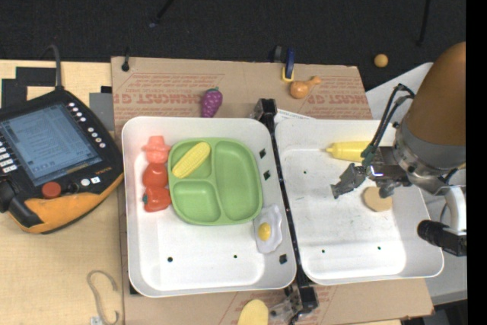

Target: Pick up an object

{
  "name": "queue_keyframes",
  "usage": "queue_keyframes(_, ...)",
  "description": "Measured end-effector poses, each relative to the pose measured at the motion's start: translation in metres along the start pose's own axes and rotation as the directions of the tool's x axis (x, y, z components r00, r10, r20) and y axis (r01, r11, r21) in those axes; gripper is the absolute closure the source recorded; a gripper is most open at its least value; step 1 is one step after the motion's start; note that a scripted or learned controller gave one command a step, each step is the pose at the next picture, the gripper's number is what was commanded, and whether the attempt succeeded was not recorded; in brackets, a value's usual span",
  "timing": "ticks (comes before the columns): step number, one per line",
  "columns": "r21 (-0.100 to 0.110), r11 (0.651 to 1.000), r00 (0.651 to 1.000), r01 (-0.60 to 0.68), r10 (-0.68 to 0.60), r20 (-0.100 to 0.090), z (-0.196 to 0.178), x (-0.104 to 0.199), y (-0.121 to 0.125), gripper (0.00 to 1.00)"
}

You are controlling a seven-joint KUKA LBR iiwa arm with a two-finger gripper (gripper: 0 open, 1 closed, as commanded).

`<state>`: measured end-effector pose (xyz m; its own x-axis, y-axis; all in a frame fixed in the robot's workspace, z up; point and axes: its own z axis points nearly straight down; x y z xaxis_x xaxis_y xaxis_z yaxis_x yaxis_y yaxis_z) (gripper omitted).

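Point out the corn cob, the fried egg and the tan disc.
corn cob [189,159], camera view, middle of cob.
fried egg [265,231], camera view, on yolk.
tan disc [375,200], camera view, its visible centre.

Right bin [358,259]: floor mostly open; banana [347,151], tan disc [376,200] crowd far-right side.

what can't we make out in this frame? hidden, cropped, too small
- Tan round object, camera view: partly hidden behind the gripper, so contact cannot be judged.
- Yellow toy in the right bin: one end behind the arm's cable, identity unclear.
- Yellow item below the bins: cropped by the bottom edge.
- Teach pendant screen text: too small.
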<state>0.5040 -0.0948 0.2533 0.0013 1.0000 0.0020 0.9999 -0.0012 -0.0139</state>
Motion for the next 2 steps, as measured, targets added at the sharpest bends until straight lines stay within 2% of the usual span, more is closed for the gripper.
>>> queue_keyframes(1, -0.013, 1.000, 1.000, 0.002, -0.002, 0.002, -0.006, 0.000, 0.002, 0.00)
queue_keyframes(2, -0.006, 1.000, 1.000, 0.001, -0.001, 0.001, 0.040, -0.005, 0.002, 0.00)
